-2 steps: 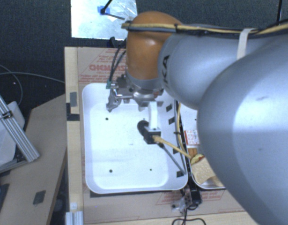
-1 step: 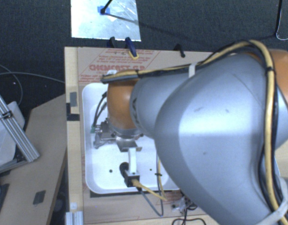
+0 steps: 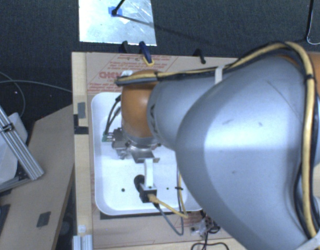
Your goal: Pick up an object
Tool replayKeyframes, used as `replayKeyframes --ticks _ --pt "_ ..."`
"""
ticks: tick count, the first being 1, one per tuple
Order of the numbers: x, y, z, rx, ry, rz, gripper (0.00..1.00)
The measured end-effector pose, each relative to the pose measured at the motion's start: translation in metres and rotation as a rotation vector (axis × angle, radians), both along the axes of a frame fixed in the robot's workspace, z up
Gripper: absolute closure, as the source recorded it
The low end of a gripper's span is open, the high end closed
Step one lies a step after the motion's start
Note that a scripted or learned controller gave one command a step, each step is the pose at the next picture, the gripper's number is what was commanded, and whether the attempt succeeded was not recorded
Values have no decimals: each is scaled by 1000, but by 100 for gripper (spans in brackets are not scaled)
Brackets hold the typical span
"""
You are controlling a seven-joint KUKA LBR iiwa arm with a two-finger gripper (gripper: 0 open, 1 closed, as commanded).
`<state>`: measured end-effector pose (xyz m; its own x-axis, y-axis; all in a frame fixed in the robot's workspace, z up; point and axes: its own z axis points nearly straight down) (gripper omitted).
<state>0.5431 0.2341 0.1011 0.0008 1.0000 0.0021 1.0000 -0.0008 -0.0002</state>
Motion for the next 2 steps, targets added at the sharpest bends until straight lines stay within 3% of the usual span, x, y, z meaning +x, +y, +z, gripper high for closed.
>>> replayKeyframes --ticks 1,2 --pt "15 0 17 -1 -3 2 100" --pt "15 0 27 0 -2 -2 100"
